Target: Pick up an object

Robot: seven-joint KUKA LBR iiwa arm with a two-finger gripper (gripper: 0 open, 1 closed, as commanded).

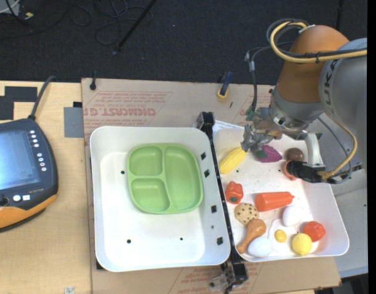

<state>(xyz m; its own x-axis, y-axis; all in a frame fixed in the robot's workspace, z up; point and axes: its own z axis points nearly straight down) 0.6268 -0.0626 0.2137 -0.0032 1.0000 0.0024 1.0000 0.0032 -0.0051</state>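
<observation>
My gripper (256,143) hangs low over the far part of the right bin (335,210), its fingers pointing down between a yellow corn cob (233,159) on its left and a purple eggplant (269,154) on its right. Nothing shows clearly between the fingers. Nearer the front lie a red pepper (234,192), an orange carrot (274,200), a cookie (244,212), a chicken drumstick (254,229), white eggs (259,246), a fried egg (280,234), a lemon (302,244) and a tomato (313,230).
The left bin (108,225) holds a green divided plate (164,178). A black divider (215,188) separates the bins. A teach pendant (16,170) lies at the far left. The arm's grey body and orange band (310,60) stand over the right bin's far corner.
</observation>
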